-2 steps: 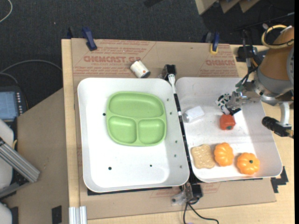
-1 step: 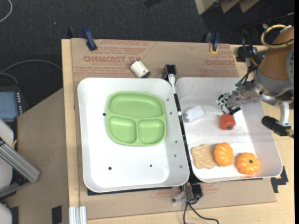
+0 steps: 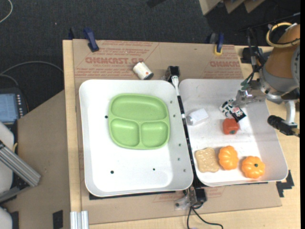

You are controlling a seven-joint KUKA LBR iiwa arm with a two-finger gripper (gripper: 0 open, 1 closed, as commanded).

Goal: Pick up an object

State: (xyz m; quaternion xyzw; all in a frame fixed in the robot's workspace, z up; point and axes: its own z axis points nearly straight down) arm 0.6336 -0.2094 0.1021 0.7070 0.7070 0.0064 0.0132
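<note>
The arm (image 3: 281, 63) is reaching in from the right, its hand (image 3: 233, 109) hanging low over the right bin (image 3: 267, 128), just above the red object (image 3: 230, 126); how far the hand is opened cannot be told, and nothing is visibly gripped. Two orange pumpkins (image 3: 228, 157) (image 3: 252, 167) and a slice of bread (image 3: 206, 160) are lying along the near edge, a white block (image 3: 197, 116) at the left. A green divided plate (image 3: 139, 121) is sitting in the left bin (image 3: 95, 147).

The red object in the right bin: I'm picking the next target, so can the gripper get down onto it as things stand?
Probably yes. The red object lies just below the gripper, with bare bin floor around it; the white block and the pumpkins sit apart from it.
</note>
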